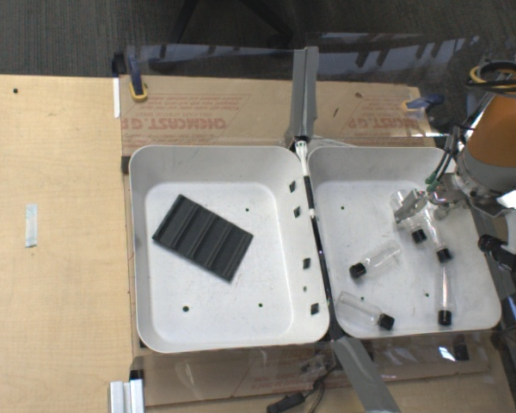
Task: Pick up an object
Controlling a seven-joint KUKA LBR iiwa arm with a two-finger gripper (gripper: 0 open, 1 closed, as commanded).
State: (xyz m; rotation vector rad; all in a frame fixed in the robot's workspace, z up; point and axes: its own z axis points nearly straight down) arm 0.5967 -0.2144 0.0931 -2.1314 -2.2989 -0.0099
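Observation:
A dark ribbed rectangular slab [203, 237] lies at a slant in the left bin [146, 317]. Several clear tubes with black caps are scattered in the right bin [344, 179]: one near the middle [375, 260], one at the front [366, 310] and one upright along the right side [445, 294]. My gripper [410, 206] is low in the right bin's back right part, just above two small black-capped pieces [419, 235]. The grey arm with its orange band [499, 134] comes in from the right. Nothing shows clearly in the gripper.
A grey divider post [304, 93] stands between the bins at the back. Cardboard [215, 114] lies behind them, and a wooden bench top [52, 231] spreads to the left. Cables hang beside the arm at the right edge.

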